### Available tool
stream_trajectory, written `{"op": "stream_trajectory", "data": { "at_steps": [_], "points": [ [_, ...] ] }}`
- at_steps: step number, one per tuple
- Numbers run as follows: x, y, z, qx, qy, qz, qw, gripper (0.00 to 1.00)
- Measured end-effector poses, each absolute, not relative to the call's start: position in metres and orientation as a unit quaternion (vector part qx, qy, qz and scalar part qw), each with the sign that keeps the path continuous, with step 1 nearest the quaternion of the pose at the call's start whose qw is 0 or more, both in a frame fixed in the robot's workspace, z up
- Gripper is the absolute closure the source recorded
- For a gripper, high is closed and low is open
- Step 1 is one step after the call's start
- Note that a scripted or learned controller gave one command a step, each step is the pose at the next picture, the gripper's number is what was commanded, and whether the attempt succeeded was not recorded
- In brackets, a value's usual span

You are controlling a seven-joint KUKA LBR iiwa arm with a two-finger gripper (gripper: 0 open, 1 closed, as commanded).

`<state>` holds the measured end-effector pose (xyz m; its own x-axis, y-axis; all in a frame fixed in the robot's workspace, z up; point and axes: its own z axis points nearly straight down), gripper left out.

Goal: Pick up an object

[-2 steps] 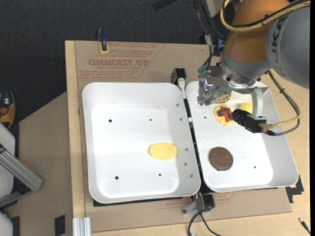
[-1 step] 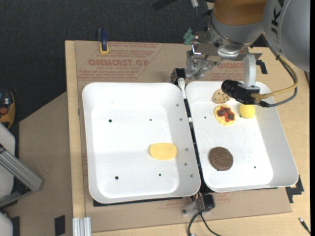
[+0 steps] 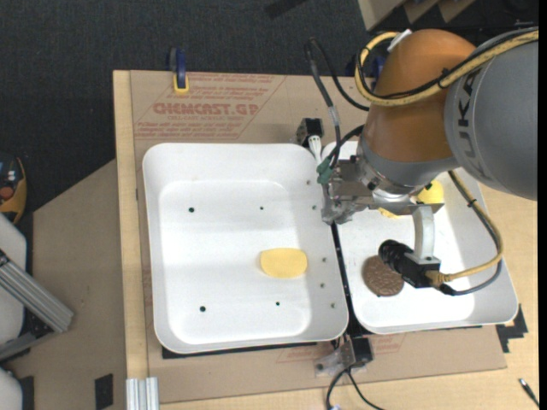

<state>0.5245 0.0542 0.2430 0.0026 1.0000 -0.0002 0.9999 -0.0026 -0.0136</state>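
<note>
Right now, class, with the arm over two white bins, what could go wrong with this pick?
1. The gripper hangs above the seam between the shallow white left bin and right bin; descending straight could strike a rim.
2. The flat yellow oval piece lies apart from it, so a grasp here may close on nothing.
3. The brown round disc looks thin; it might slip.

I see glossy, smooth white plastic bins (image 3: pixel 214 314), a matt yellow disc (image 3: pixel 284 263), a rough brown disc (image 3: pixel 380 282) and a papery brown table (image 3: pixel 214 122).
</note>
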Motion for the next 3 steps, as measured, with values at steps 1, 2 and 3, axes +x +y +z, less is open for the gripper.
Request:
{"op": "stream_trajectory", "data": {
  "at_steps": [1,2,3],
  "points": [
    [0.573,0.127,0.331,-0.704,-0.710,-0.0059,-0.003,1.00],
    [0.574,0.106,0.335,-0.708,-0.707,-0.0009,-0.001,1.00],
    [0.577,0.098,0.350,-0.707,-0.707,-0.0015,-0.001,1.00]
  ]
}}
